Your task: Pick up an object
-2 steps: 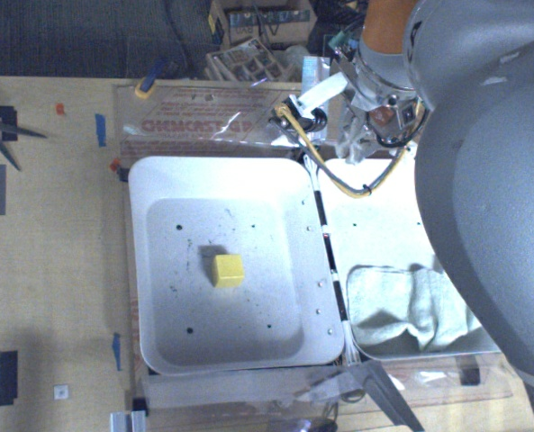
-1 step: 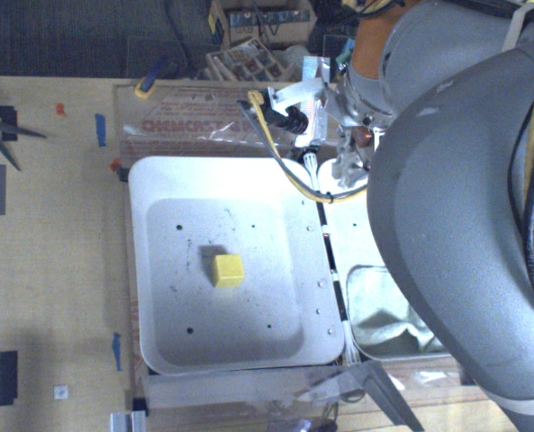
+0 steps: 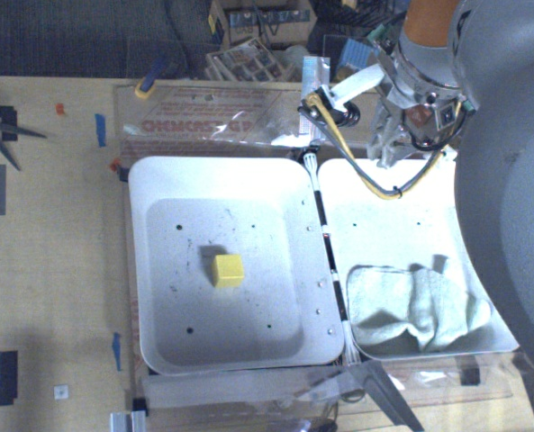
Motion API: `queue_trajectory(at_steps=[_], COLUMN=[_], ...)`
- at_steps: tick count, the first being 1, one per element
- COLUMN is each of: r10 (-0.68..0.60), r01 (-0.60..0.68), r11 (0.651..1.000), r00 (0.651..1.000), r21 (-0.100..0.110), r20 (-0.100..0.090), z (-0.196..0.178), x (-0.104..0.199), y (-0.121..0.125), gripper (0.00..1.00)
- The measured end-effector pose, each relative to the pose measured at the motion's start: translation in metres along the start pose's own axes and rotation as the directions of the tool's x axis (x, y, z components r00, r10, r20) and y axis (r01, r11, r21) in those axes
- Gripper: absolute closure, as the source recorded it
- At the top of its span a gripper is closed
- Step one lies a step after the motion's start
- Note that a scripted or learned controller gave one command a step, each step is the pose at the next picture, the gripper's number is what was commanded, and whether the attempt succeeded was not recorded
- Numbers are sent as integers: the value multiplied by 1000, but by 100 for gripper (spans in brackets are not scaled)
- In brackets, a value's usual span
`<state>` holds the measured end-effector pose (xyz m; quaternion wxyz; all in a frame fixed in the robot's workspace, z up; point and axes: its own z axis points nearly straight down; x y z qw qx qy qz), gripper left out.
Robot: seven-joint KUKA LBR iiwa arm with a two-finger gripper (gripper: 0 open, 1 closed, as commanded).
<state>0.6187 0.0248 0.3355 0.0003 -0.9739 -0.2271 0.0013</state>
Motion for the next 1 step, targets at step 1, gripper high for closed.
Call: queue_trajectory(at_steps=[1], r10=[80], r01=[-80], r11=[997], r00=[997], r21=[2], r20=[2], z=[126], x=[-71], y=[12], gripper=[100])
